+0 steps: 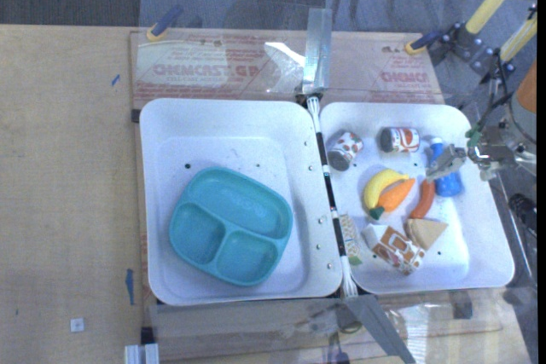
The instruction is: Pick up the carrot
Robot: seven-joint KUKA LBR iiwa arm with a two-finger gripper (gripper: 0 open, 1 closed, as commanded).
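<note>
The carrot [396, 194], orange with a green stub at its lower left end, lies near the middle of the right bin [490, 268]. It rests against a yellow banana [380, 184]. My gripper [461, 156] hangs at that bin's right rim, up and to the right of the carrot and apart from it. It is just above a blue toy [445, 181]. The carrot lies free in the bin.
A slim orange-red piece [424, 199], a tan wedge [426, 231] and a brown-white carton [396, 248] lie around the carrot. A can [399, 139] and a spotted cup [345, 149] sit at the back. A teal divided plate [229, 224] lies in the left bin [162, 132].
</note>
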